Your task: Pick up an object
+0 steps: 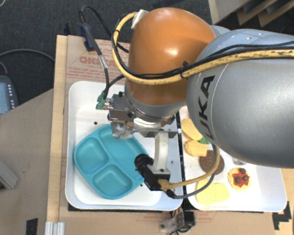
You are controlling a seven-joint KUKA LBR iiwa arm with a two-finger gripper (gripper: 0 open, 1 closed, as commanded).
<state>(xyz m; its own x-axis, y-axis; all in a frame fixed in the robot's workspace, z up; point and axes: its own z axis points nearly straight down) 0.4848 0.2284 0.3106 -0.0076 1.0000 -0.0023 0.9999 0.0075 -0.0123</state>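
Now the arm hangs over the left bin.
Blue tray lies just below the gripper, near the bin's front edge.

Black letters "KU" from the KUKA brand name on the grey arm, faded red printing beginning "CH" on the brown cardboard sheet under the bins, the rest of it too faint to read

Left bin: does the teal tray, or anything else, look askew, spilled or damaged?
The teal divided tray lies rotated at a slant to the left bin's walls, though flat and intact. The toy foods sit loosely in the right bin. Nothing looks spilled or broken.
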